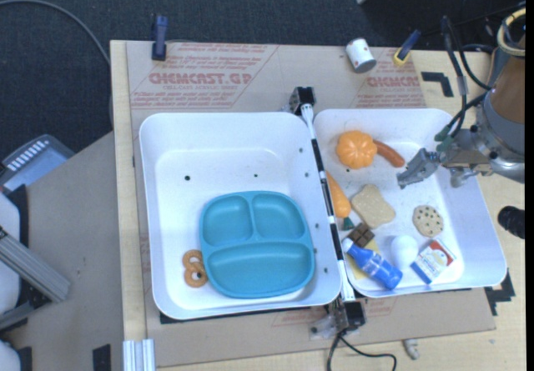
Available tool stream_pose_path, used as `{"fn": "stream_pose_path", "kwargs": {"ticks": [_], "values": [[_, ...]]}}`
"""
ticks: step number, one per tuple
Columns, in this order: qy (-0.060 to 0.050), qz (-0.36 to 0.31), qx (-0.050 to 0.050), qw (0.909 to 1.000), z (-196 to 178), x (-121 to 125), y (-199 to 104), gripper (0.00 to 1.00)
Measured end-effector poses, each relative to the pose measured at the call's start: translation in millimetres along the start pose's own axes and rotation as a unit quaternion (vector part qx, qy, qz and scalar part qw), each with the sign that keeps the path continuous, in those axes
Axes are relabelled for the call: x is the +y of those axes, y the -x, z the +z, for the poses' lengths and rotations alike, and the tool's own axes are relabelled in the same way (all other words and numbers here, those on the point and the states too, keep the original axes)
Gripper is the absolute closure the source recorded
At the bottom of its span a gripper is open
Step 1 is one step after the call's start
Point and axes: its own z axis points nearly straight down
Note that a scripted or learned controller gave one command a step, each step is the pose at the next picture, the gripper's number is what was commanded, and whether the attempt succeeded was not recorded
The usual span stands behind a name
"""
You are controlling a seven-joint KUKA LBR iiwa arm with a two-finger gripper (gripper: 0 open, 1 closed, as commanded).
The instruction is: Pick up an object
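Observation:
My gripper (435, 172) hangs over the right bin (492, 238), near its right-middle part. It is open, with nothing between its fingers. One grey finger (413, 170) points left toward a sausage (390, 152) and an orange pumpkin (356, 149) at the bin's back. Below the gripper lie a spotted cookie (427, 219) and a bread slice (373, 205). A carrot (338, 197) lies along the bin's left wall. At the front are a brown block (361, 234), a blue bottle (375, 267), a white egg (404, 248) and a red-and-white carton (434, 262).
The left bin (167, 161) holds a blue divided plate (254, 243) and a pretzel (195, 268) at its front left. A white cylinder (360, 54) and a blue clip (158, 36) sit on the board behind the bins. Cables hang at the right.

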Motion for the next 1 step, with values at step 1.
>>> {"fn": "stream_pose_path", "kwargs": {"ticks": [1], "values": [[-0.001, -0.001, 0.001, 1.0, 86.7, 38.4, -50.5, 0.0]]}}
